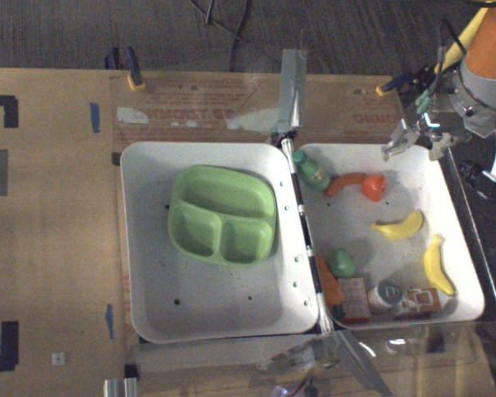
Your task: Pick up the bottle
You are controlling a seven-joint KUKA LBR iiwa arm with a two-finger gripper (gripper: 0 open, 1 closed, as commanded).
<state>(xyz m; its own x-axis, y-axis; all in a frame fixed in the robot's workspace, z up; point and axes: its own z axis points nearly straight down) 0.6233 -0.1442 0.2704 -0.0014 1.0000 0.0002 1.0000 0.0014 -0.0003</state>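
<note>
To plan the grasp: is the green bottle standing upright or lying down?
Lying down: the green bottle rests on its side in the right bin, far-left corner.

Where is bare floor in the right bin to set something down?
Bare floor lies in the right bin between the two bananas and the green ball. The near edge is crowded around the bottle and carton.

Count: 2 white bins (140, 222) (455, 222); 1 green divided plate (223, 215); 2 bananas (401, 225) (436, 267); 1 green-capped bottle (312, 170); 2 carrots (345, 183) (329, 279); 1 grey-lidded jar (387, 294).
</note>
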